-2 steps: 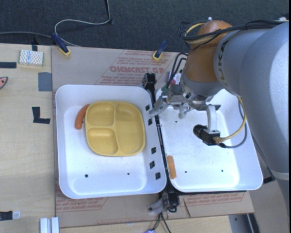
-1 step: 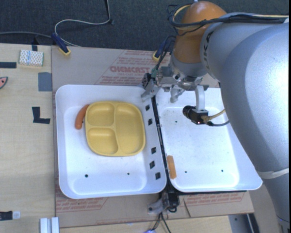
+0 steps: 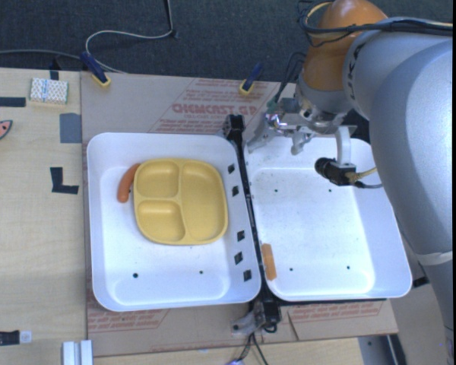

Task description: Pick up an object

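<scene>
A yellow divided plate (image 3: 181,201) lies in the left bin (image 3: 110,280). An orange sausage-shaped piece (image 3: 125,183) rests against the plate's left rim. A small orange piece (image 3: 268,261) lies at the left wall of the right bin (image 3: 380,276), near the front. My gripper (image 3: 319,147) hangs over the back edge of the right bin, far from all three objects. Its two pale fingers (image 3: 297,143) stand apart, open, with nothing between them.
A black divider (image 3: 243,196) runs between the two bins. The grey arm (image 3: 418,128) covers the right bin's right side. Blue and yellow clips (image 3: 251,80) and a cable (image 3: 129,33) lie behind the bins. Tape marks and a small card (image 3: 49,90) sit at left.
</scene>
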Available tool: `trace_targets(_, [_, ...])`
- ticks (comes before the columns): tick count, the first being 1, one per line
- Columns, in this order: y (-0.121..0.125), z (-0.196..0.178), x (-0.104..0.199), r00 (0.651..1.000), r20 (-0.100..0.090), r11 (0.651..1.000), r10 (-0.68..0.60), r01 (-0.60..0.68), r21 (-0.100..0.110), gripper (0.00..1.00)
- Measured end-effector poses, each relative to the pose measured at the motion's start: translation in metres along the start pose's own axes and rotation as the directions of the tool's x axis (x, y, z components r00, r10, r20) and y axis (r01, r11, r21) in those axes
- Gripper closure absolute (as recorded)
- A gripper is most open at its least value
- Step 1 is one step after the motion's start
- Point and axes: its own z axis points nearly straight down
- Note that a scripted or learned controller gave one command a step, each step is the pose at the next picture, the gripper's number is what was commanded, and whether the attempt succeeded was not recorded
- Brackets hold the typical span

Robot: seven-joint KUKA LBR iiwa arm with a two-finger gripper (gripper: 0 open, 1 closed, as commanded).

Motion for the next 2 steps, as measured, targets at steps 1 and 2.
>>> trace_targets(1, [0.0001,0.0,0.0445,1.0,-0.001,1.0,-0.002,0.002,0.0,0.0])
trace_targets(2, [0.0,-0.0096,0.0442,1.0,0.001,1.0,-0.003,0.003,0.001,1.0])
